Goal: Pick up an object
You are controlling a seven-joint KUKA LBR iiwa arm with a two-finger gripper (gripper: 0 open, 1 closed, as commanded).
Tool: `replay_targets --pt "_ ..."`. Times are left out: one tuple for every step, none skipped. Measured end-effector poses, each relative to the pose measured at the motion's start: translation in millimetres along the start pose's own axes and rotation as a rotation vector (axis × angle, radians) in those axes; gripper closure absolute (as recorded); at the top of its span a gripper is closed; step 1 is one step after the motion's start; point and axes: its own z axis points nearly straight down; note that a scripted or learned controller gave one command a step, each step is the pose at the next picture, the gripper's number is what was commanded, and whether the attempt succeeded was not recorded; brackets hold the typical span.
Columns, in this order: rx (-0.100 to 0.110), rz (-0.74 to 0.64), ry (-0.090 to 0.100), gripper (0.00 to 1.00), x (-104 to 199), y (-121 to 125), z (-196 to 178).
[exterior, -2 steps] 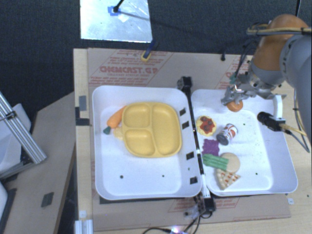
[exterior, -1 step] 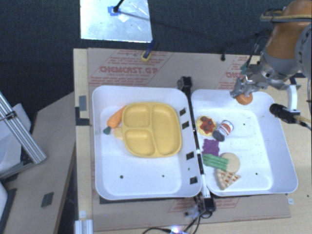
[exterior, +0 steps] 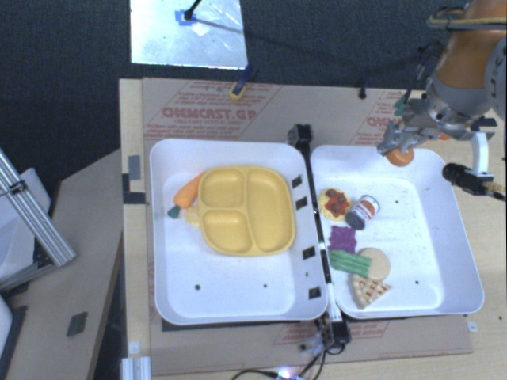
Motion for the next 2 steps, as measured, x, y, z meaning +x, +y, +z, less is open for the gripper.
replay_targets --pt "0.004 -0.003 0.002 1.00 39.5 -34.4 4.0" --pt "0.005 -0.005 0.002 1.00 85.9 -49.5 6.2"
